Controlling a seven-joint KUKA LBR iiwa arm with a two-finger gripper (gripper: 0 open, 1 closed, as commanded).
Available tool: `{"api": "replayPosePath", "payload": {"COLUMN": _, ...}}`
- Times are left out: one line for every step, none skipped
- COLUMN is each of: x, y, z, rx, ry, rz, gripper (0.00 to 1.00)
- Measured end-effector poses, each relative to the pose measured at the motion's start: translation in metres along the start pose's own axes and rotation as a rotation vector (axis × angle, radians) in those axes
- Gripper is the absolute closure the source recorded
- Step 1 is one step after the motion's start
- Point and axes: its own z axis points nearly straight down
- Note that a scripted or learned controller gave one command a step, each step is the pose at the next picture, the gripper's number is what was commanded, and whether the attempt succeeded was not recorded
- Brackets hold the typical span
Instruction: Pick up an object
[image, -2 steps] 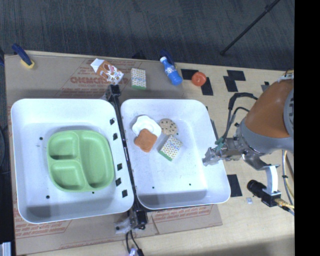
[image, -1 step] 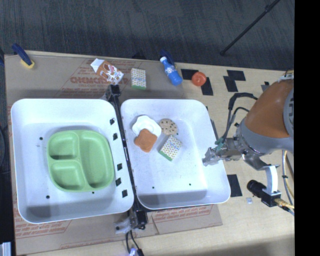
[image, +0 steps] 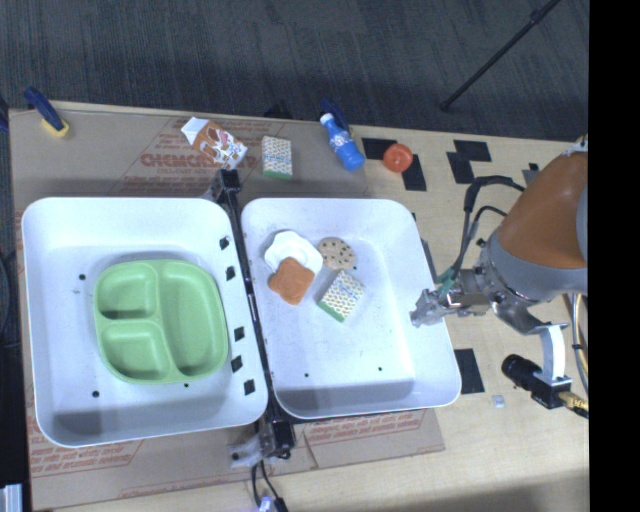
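**A:** Where do you see the gripper (image: 428, 308)?

**B:** You see it at the right wall of the right bin (image: 400, 378). It sits over the rim. It is small and blurry, so you cannot tell how it is set, and you see nothing in it.

**A:** What can you pick up?

**B:** Four things lie close together in the upper left part of the right bin. An orange sponge (image: 292, 281) lies partly on a white round piece (image: 290, 248). A brown cookie (image: 337, 252) is just beside them. A small patterned box (image: 342, 295) lies below the cookie, tilted.

**A:** Is anything in your way?

**B:** The bare white bin floor lies between the gripper and the pile. The four things touch or nearly touch each other.

**A:** What else is around?

**B:** A green tray (image: 160, 320) with three parts fills the left bin (image: 60, 230). Behind the bins lie a blue bottle (image: 342, 142), an orange ball (image: 398, 157), another patterned box (image: 276, 157) and a snack bag (image: 213, 144). A blue and yellow clamp (image: 46, 111) sits at the bench's far left corner.
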Motion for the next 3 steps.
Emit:
{"api": "replayPosePath", "payload": {"x": 0.001, "y": -0.001, "z": 0.011, "rx": 0.004, "ry": 0.001, "rz": 0.000, "gripper": 1.00}}
{"api": "replayPosePath", "payload": {"x": 0.054, "y": 0.001, "z": -0.032, "rx": 0.000, "ry": 0.001, "rz": -0.001, "gripper": 1.00}}
{"api": "replayPosePath", "payload": {"x": 0.073, "y": 0.000, "z": -0.002, "rx": 0.002, "ry": 0.000, "rz": -0.003, "gripper": 1.00}}
